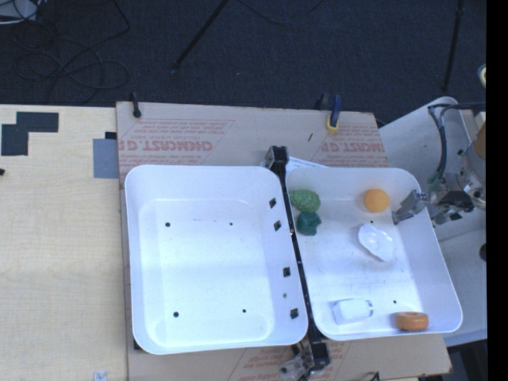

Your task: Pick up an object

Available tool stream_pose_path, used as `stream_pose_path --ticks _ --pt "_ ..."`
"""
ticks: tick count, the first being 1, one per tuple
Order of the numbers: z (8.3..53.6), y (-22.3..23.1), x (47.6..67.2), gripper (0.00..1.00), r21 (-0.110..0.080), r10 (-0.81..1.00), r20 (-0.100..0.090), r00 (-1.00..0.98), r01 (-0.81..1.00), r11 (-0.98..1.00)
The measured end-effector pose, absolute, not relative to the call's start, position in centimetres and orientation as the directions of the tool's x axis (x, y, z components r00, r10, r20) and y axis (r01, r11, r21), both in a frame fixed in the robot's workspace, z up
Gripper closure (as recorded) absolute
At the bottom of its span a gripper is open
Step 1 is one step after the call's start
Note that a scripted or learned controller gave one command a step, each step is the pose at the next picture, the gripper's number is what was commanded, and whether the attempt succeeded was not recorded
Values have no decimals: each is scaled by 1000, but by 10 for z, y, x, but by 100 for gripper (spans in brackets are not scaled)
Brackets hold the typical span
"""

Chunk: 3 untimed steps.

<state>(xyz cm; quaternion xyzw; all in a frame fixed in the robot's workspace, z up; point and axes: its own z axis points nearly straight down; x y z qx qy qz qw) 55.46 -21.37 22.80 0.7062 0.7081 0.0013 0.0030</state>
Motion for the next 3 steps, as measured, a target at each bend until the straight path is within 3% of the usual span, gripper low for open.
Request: stream_pose_path --ticks 2,3 --pt "315 -214 563 0 3 1000 -2 -2 1000 2" --pt "345 -214 534 0 1 1000 -1 2 1000 -2"
